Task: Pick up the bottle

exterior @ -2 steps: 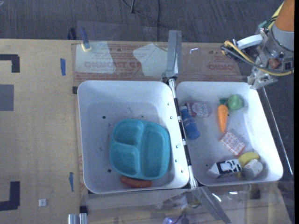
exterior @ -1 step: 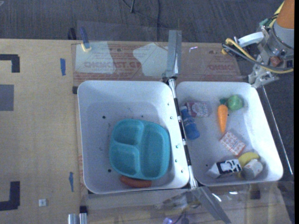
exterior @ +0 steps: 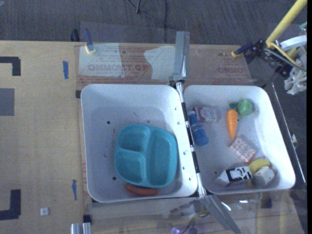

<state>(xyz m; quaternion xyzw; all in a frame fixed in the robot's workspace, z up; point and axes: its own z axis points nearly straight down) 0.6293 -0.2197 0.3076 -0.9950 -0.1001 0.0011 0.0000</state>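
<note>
Clearly the bottle (exterior: 197,128) lies flat against the right bin's (exterior: 282,145) left wall, cramping access; whether my gripper (exterior: 295,80) is apart, I cannot tell.

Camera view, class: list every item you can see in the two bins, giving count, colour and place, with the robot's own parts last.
divided tray: 1, teal, left bin
sausage-like item: 1, red-orange, left bin, under the tray's near edge
bottle: 1, blue, right bin, against its left wall
packet: 1, pink-white, beside the bottle
carrot: 1, orange, right bin centre
green item: 1, far right bin
checked packet: 1, pink
carton: 1, black-white, near edge
banana: 1, yellow
grey item: 1, near corner
tool: 1, pale, beyond the right bin's far right corner
</note>
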